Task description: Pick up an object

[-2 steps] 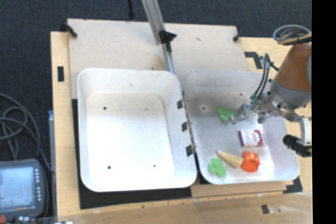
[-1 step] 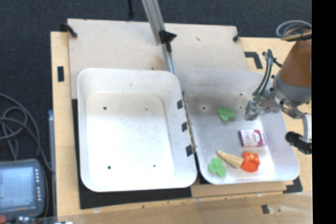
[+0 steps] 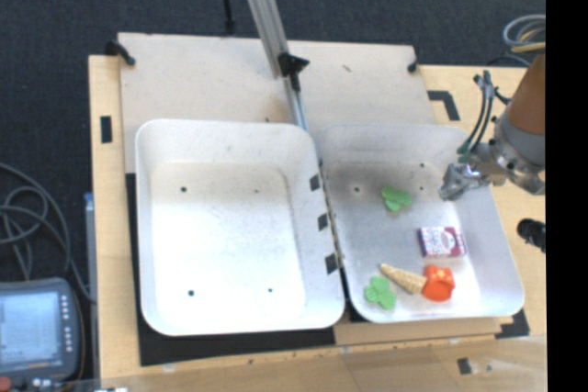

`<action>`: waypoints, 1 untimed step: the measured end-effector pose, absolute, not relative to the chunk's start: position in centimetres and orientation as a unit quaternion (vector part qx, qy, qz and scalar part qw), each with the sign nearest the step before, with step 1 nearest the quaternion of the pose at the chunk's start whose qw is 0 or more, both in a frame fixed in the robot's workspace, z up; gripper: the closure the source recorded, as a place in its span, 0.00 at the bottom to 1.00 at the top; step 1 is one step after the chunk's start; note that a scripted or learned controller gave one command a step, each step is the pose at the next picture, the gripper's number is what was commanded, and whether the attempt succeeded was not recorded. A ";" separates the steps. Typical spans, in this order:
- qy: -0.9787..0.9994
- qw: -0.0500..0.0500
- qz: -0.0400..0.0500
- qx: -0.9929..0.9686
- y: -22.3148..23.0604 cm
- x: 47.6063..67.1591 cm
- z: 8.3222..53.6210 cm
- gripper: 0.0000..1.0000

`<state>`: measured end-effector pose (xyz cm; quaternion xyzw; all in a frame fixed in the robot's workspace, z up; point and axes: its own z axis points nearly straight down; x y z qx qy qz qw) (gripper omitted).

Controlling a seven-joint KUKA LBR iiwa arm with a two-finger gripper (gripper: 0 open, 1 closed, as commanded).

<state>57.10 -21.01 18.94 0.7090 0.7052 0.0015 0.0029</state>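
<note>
The right bin (image 3: 367, 151) holds several small objects: a green piece (image 3: 396, 198) near its middle, a purple and white carton (image 3: 440, 240), an orange-red piece (image 3: 438, 284), a tan cone (image 3: 400, 277) and a second green piece (image 3: 379, 293) near the front edge. My gripper (image 3: 456, 180) hangs over the right part of this bin, right of the upper green piece and above the carton. Nothing shows between its fingers.
The left bin (image 3: 156, 151) lies beside the right one. A slanted metal pole (image 3: 262, 5) rises from behind the bins' junction. A tablet and cables (image 3: 32, 326) sit off the bench at the lower left.
</note>
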 end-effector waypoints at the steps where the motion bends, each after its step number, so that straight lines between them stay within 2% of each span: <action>1: 0.708 0.003 0.002 0.706 -21.0 57.0 23.4 1.00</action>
